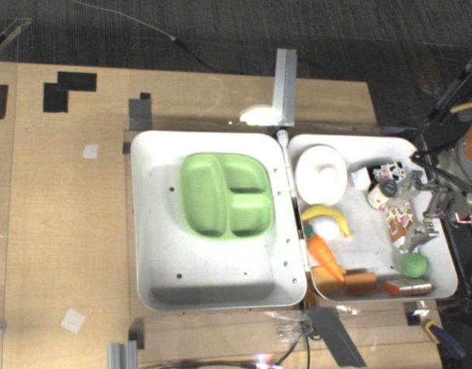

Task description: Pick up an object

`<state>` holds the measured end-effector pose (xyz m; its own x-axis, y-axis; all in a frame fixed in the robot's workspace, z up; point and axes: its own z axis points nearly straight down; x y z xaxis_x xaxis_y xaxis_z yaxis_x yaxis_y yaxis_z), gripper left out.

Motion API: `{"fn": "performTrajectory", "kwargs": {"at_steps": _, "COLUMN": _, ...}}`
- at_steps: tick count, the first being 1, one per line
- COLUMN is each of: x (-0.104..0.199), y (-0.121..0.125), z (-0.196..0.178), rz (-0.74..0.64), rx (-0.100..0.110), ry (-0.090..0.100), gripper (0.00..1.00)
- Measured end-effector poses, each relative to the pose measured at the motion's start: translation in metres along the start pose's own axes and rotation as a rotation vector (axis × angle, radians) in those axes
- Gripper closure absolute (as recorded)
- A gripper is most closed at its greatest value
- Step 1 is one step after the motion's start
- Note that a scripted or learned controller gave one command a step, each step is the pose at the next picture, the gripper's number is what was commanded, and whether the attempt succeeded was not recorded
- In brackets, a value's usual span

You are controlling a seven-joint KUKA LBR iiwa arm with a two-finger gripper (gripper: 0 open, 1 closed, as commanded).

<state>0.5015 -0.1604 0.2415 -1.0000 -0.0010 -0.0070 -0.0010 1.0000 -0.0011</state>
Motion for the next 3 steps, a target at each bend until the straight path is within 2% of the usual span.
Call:
{"fn": "performTrajectory", "kwargs": {"at_steps": 1, "x": -0.003, "y": -0.046, "z": 0.141, "rz": -0.011, "rx": 0.000, "ry": 0.002, "gripper": 0.00}}
{"fn": "performTrajectory", "kwargs": {"at_steps": 2, "x": -0.025, "y": -0.045, "z": 0.151, "rz": 0.118, "rx": 0.004, "ry": -0.011, "gripper": 0.00}}
{"fn": "performTrajectory", "kwargs": {"at_steps": 3, "x": 0.009, "y": -0.044, "z": 0.151, "rz": 0.219, "rx": 0.002, "ry": -0.015, "gripper": 0.00}}
